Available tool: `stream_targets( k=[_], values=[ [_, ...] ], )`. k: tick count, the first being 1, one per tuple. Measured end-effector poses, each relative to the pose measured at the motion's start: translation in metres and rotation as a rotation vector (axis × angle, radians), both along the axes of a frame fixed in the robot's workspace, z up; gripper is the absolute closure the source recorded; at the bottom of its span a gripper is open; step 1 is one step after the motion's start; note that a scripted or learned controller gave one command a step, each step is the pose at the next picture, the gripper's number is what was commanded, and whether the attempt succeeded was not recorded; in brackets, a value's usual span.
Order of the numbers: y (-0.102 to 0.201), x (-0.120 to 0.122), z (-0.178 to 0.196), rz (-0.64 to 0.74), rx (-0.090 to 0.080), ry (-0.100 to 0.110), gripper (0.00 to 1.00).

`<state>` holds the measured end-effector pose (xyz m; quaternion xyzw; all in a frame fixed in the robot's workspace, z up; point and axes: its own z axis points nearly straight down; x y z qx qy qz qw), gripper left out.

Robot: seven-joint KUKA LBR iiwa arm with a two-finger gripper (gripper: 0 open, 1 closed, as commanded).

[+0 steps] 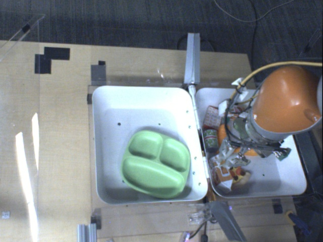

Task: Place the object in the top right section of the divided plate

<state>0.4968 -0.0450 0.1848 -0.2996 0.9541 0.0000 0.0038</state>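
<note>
A pale wooden tabletop (55, 135) is carrying two shallow white bins side by side, and dark grey carpet (111, 9) is stretching along its far edge, with a thin cable (252, 14) looping across it. Black tape marks (50, 58) are sitting near the tabletop's far left corner, and glare is streaking down its left side. A grey metal bar (192, 59) is standing at the seam between the bins.

In the left bin (108, 105), a green divided plate (156, 163) is lying slightly turned toward the near right corner, its three sections holding nothing. The right bin (292, 178) is holding a cluster of small packets and objects (222, 150) against its left wall, among them something orange and some wrapped items; I cannot tell them apart.

The arm's orange band (285, 100) is hanging over the right bin, and the claw (233, 158) is reaching down into that cluster. Whether it is open or has hold of anything, I cannot tell.
</note>
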Motion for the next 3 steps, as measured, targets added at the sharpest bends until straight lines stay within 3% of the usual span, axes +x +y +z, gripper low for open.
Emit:
stream_targets(
  k=[1,3],
  values=[
    [0.069,0.008,0.000,0.312,-0.001,0.000,1.00],
    [0.073,0.013,0.020,0.304,0.004,-0.011,1.00]
  ],
)
